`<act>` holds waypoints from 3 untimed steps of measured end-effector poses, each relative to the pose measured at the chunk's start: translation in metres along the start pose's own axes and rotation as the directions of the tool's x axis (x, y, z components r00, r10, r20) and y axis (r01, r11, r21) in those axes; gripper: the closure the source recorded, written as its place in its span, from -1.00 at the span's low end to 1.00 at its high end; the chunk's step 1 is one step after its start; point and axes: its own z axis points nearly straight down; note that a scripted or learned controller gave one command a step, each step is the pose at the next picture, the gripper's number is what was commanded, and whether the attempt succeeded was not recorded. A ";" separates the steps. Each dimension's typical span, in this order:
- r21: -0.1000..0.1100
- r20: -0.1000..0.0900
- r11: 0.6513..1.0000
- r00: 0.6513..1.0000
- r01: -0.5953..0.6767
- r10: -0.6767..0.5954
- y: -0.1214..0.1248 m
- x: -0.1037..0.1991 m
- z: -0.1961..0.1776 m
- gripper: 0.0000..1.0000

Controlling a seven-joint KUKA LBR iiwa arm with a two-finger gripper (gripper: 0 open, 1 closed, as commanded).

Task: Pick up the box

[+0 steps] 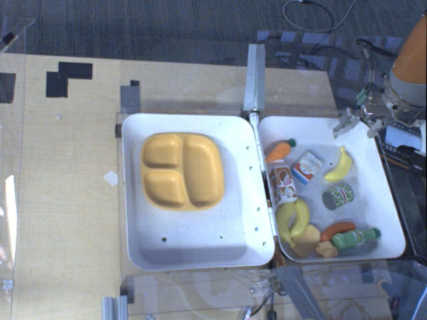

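A small white box (307, 166) with blue and red print lies tilted in the upper middle of the right bin (387, 199). A taller brown-and-white carton (283, 182) lies flat by that bin's left wall. My gripper (357, 124) hangs over the bin's far right corner, above and to the right of the small box and apart from it. Its fingers (343, 125) are spread open with nothing between them.
The right bin also holds a carrot (279, 151), two bananas (339, 165) (293, 218), a green can (338, 196), a green bottle (354, 238) and a red piece (337, 229). A yellow divided plate (182, 170) sits in the left bin (193, 245). Cables lie behind the bins.
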 end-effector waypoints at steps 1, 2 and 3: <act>-0.002 0.000 0.985 0.985 -0.170 0.170 0.016 0.069 0.098 -1.00; -0.008 0.001 0.997 0.997 -0.083 0.083 -0.011 0.085 0.103 -1.00; -0.011 -0.002 0.997 0.997 -0.081 0.081 -0.009 0.087 0.093 1.00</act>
